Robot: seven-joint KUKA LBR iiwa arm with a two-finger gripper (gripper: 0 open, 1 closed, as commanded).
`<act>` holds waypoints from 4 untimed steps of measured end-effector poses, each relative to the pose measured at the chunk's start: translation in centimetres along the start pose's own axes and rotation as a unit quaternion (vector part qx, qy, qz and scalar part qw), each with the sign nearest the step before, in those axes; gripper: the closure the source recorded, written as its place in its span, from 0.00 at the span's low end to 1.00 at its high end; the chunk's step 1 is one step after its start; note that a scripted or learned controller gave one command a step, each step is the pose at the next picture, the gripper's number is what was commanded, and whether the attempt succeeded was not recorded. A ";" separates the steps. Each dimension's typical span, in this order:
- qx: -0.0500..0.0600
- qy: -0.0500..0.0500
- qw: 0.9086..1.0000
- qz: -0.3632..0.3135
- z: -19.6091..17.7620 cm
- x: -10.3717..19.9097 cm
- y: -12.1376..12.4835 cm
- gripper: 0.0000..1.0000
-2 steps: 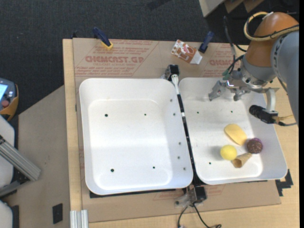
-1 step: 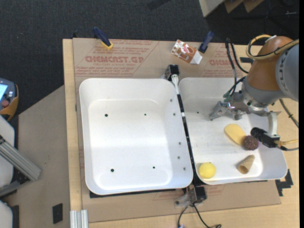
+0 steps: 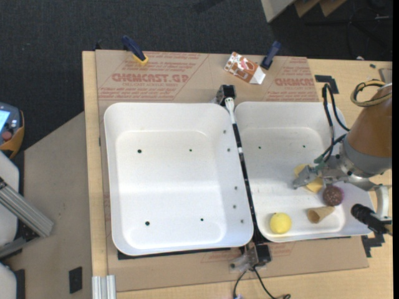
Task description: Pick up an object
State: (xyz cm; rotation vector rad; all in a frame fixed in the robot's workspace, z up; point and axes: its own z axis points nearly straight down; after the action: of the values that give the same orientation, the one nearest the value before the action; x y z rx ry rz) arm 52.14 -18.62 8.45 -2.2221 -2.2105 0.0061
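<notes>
My gripper (image 3: 307, 178) is down in the right bin (image 3: 274, 132), near its right side, hanging from the orange-banded wrist (image 3: 372, 132). A yellow object (image 3: 314, 185) lies right under and around the gripper, partly hidden by it. A dark purple ball (image 3: 333, 195) rests just to the gripper's right. A tan cone-shaped piece (image 3: 320, 214) lies near the bin's front edge. A yellow ball (image 3: 280, 223) sits at the front left of the same bin.
The left bin (image 3: 168, 173) stands beside the right one, with a black divider (image 3: 240, 161) between them. A small red and white packet (image 3: 244, 68) lies on the cardboard behind the bins. Blue clamps (image 3: 134, 50) hold the cardboard's far edge.
</notes>
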 end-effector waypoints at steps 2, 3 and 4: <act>-0.004 -0.001 1.000 -0.002 -1.0 -0.6 -3.5 1.00; -0.013 -0.003 1.000 -0.005 -25.7 4.4 -3.1 1.00; -0.006 -0.004 1.000 0.001 -24.7 -4.2 -3.7 1.00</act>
State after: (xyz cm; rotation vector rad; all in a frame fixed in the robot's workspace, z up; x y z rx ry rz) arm 48.63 -22.91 33.12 -2.2341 -2.2179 0.0021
